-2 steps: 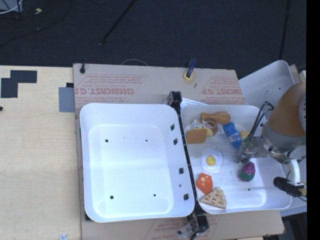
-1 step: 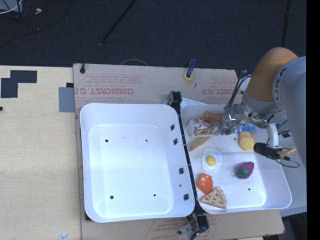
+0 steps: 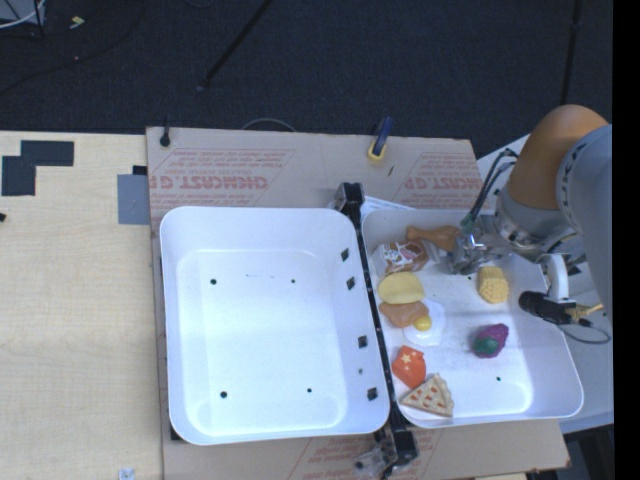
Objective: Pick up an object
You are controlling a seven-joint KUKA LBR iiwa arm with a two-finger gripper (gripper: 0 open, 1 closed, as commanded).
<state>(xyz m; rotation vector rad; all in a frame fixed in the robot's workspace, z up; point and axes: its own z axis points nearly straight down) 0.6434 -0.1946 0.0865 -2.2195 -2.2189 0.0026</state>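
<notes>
The right bin (image 3: 540,393) holds several toy foods: a chicken drumstick (image 3: 432,236), a brown and white wrapped piece (image 3: 403,257), a yellow lemon-like piece (image 3: 401,288), a fried egg (image 3: 425,325), a corn cob (image 3: 492,285), a purple fruit (image 3: 490,340), a red-orange piece (image 3: 409,366) and a pizza slice (image 3: 428,398). My gripper (image 3: 466,257) is low in the bin's back part, between the drumstick and the corn cob. Nothing can be seen between its fingers.
The left bin (image 3: 190,268) sits beside the right one, with a black divider clamp (image 3: 352,200) between them. Both rest on cardboard (image 3: 250,173). A blue and yellow clamp (image 3: 380,140) stands at the cardboard's back edge. The arm (image 3: 560,168) covers the right bin's back right corner.
</notes>
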